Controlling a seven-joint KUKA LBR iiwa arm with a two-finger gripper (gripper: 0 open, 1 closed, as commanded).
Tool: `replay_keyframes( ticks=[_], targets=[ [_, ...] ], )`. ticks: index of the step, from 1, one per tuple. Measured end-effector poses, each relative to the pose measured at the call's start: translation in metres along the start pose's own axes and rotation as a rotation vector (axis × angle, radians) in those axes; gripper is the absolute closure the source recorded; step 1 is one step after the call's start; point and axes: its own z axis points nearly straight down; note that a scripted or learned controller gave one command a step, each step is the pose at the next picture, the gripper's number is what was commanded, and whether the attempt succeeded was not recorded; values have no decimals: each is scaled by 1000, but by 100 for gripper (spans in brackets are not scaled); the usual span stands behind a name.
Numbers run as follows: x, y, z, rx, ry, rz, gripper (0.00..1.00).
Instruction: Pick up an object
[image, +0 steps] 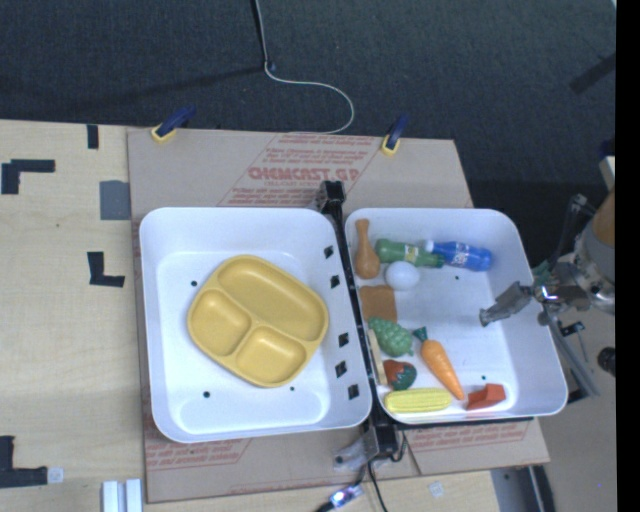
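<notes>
Lying in the right white bin (520, 250), the orange plastic carrot (441, 367) sits just below-left of the jaws (497, 308), a yellow plastic corn cob (418, 401) beyond it. The jaws hang over bare bin floor; whether spread or pressed together, I cannot tell. Farther left, a yellow sectioned plate (257, 319) fills the other bin.

Glossy yellow plastic tray (258, 320)
</notes>
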Motion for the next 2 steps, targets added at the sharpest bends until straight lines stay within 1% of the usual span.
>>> replay_keyframes(
  ticks=[1, 2],
  targets=[
    [0, 3, -6, -12, -3, -4, 0],
    [-3, 9, 40, -9, -3, -4, 0]
  ],
)
